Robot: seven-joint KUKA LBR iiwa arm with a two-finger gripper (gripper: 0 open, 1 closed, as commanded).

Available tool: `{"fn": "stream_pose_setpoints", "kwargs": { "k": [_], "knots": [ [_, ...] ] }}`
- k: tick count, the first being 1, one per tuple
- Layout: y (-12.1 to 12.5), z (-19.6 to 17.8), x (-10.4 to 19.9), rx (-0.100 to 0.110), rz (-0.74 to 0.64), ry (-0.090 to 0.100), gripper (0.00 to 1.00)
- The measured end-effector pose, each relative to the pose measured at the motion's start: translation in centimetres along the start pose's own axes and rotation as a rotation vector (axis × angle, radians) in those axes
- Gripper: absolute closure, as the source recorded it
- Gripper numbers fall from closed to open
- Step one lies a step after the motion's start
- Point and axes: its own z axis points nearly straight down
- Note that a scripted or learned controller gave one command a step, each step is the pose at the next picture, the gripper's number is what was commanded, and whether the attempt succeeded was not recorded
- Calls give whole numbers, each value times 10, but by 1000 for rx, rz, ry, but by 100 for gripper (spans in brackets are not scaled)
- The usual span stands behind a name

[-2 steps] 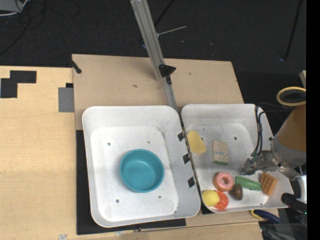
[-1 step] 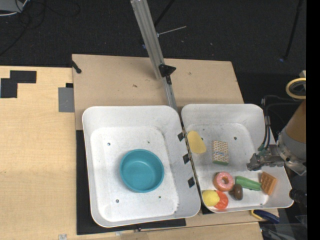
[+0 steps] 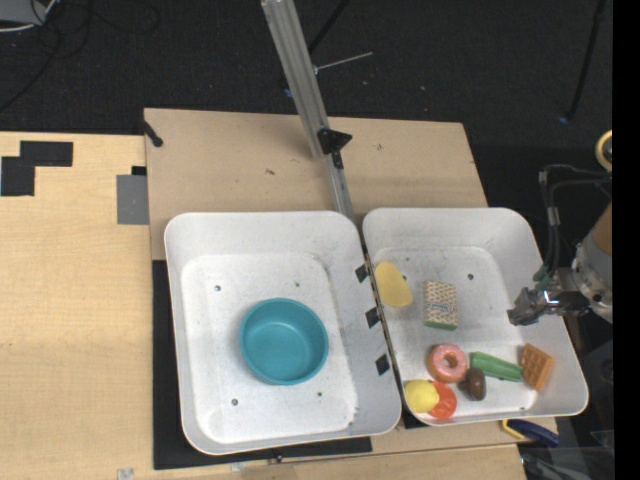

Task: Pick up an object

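Camera view has the pincer [image 3: 524, 311] at the right rim of the right bin [image 3: 470, 226], a dark tip poking in from the arm [image 3: 600, 268] over the bin's wall; whether its fingers are spread or closed I cannot tell from this angle, and nothing shows between them, so I take it to be carrying nothing.

Nearest to it lies the waffle [image 3: 537, 365], an orange square against the right wall, just below the tip; beside that sits the green piece [image 3: 497, 367], long and lying flat, touching a small brown thing [image 3: 475, 384]; next comes the donut [image 3: 447, 361], pink, with a yellow fruit [image 3: 421, 395] and a red one [image 3: 444, 404] pressed together in the bin's near corner; further off are the checkered block [image 3: 440, 303] and a yellow piece [image 3: 392, 286] by the divider; across in the left bin [image 3: 200, 238] rests a teal bowl [image 3: 284, 341], well apart from everything else.

My worry is the crowding: the near cluster is so tight that a descent there could wedge a finger onto two things at once and squeeze them sideways; the waffle hugs the wall, so one finger may strike the rim or the floor before closing; it also lies flat, giving little to bite on; the round fruits look likely to roll away. The block, standing alone, seems the safer choice.
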Motion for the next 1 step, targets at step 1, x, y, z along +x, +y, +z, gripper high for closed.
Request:
{"fn": "stream_pose_setpoints", "kwargs": {
  "k": [1],
  "knots": [
    [1, -40, 0, 1, 1, 0, 100]
  ]
}}
